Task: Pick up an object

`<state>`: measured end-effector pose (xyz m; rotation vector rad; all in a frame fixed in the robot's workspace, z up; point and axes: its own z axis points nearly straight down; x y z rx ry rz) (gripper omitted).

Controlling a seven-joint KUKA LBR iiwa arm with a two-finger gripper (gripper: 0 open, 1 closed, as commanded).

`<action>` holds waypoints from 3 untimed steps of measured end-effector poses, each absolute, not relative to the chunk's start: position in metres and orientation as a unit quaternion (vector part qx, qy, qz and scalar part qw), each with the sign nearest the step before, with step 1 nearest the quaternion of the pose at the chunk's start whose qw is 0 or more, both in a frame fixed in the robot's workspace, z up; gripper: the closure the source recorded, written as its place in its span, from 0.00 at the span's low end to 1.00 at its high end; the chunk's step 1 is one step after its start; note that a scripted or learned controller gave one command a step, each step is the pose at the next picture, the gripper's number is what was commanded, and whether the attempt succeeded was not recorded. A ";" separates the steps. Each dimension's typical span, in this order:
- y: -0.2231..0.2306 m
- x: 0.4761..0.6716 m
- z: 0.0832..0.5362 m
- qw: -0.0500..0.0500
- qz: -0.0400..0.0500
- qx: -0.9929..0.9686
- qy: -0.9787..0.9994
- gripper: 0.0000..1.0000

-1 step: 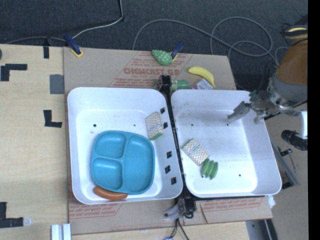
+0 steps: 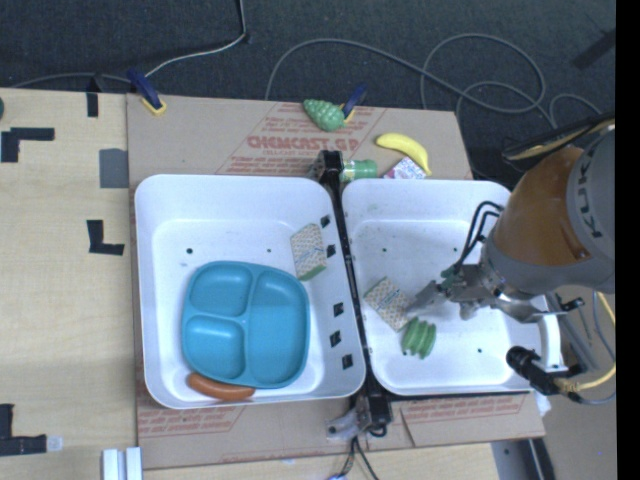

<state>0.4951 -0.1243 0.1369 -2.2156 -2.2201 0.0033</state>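
Note:
In the right bin (image 2: 440,196) a tan sponge (image 2: 386,301) lies near the left wall, and a green ribbed toy vegetable (image 2: 418,337) rests just below and right of it. My gripper (image 2: 447,301) hovers low over the bin's middle, right of the sponge and above the green toy. Its jaws stand open with nothing between them. The grey arm with its orange band (image 2: 545,218) comes in from the right.
The left bin (image 2: 160,218) holds a blue divided plate (image 2: 245,323), an orange sausage-like toy (image 2: 220,386) at its front edge and a second sponge (image 2: 310,250). Beyond the bins on the cardboard lie a green toy (image 2: 325,113), a yellow banana (image 2: 403,150) and a small packet (image 2: 405,171).

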 end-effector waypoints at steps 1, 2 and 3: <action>-0.104 0.484 0.086 -0.001 0.000 -0.708 -0.707 0.00; -0.105 0.485 0.096 -0.002 0.000 -0.708 -0.706 1.00; -0.045 0.517 0.184 0.000 0.000 -0.707 -0.708 1.00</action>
